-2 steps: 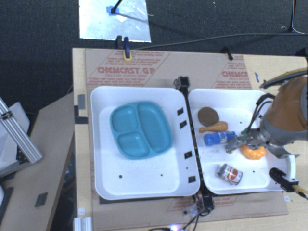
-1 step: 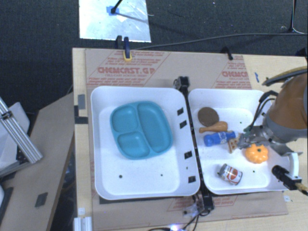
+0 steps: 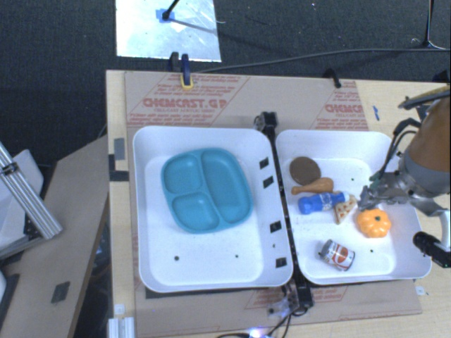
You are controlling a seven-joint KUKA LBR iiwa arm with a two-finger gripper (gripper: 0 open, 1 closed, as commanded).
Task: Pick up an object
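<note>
- Leftmost, the left bin (image 3: 151, 259) holds a blue divided plate (image 3: 206, 189), lying flat.
- Next, in the right bin (image 3: 331, 143): a brown disc (image 3: 305, 168) at the far side, a drumstick (image 3: 314, 186) just nearer, then a blue bottle (image 3: 319, 203) and a pizza slice (image 3: 344, 208).
- Near edge: a small can (image 3: 337, 254) on its side.
- My claw (image 3: 369, 197) sits beside the pizza slice, just far of the orange pumpkin (image 3: 373, 223); I cannot tell how it stands.
</note>
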